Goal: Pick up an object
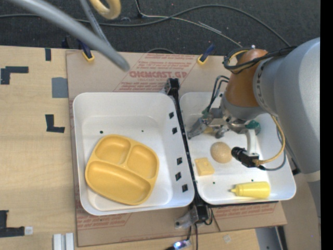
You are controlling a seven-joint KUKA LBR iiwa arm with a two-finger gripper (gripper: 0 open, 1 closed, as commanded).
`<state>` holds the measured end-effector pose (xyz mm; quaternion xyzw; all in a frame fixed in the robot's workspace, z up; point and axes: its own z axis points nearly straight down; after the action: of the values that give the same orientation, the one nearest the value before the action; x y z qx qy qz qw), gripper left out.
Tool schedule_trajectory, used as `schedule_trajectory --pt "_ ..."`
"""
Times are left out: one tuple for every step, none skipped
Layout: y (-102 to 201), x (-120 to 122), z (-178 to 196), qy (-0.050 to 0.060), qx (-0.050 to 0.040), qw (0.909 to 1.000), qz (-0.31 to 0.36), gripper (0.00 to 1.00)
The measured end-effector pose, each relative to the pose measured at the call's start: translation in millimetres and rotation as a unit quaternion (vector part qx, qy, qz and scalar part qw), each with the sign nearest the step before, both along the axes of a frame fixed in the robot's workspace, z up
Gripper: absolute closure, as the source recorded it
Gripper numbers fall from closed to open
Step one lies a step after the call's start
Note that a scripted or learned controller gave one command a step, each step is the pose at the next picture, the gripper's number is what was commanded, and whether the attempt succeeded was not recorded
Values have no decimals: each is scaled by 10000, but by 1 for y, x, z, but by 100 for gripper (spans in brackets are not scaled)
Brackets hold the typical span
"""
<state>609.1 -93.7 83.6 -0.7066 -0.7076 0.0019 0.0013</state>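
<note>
Grey metal fingers [208, 126] spread open above the right bin [281, 189], holding nothing.

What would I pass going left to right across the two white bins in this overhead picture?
Yellow divided plate in the left bin → black divider clips → pale yellow block → beige egg-shaped object → yellow bottle, toward the right bin's near-right corner.

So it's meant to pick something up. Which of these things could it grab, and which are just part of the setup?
Things it could grab:
- pale egg-like ball
- pale yellow block
- yellow squeeze bottle
- yellow divided plate

Just part of the setup:
- two white bins, left and right
- cardboard sheet
- cables
</note>
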Motion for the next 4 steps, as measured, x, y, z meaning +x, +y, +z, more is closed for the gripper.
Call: schedule_trajectory --pt "1 1 13 -6 4 10000 9 100" --pt "-2 8 73 -38 2 10000 1 100" --pt "1 9 136 -38 2 10000 2 100" --pt "8 13 181 -37 4 10000 6 100"
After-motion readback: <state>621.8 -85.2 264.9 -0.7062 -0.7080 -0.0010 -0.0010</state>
